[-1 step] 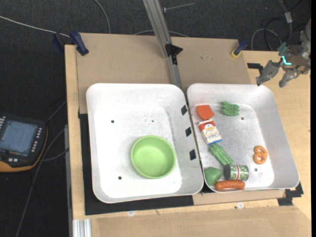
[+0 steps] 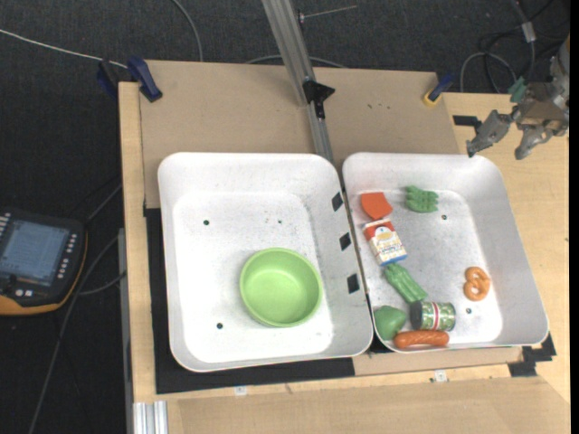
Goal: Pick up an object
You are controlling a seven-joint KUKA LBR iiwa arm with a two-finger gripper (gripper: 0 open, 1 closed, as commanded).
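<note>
End effector point(image 2: 503, 139) sits at the upper right of the frame, above the worktop point(image 2: 226, 107) and just beyond the right bin's point(image 2: 520, 269) top right corner; its two fingers are spread apart with nothing between them.

Right bin, white speckled plastic with rounded corners, holds the pickable items. Orange-red block point(image 2: 376, 205) upper left. Small white carton point(image 2: 385, 242) just below it, long axis running up-down with a slight tilt to lower right. Green bumpy toy point(image 2: 421, 199) near the top centre. Green pod-like piece point(image 2: 405, 284) lies diagonally toward lower right. Can with a red-green label point(image 2: 433, 316) lies on its side. Red sausage point(image 2: 422, 339) lies horizontal against the bottom rim, beside a green rounded lump point(image 2: 390, 320). Orange pretzel point(image 2: 476, 283) sits alone at right, open floor around it.

Left bin point(image 2: 181, 206) holds a smooth round green bowl point(image 2: 280, 287), lower centre.
</note>
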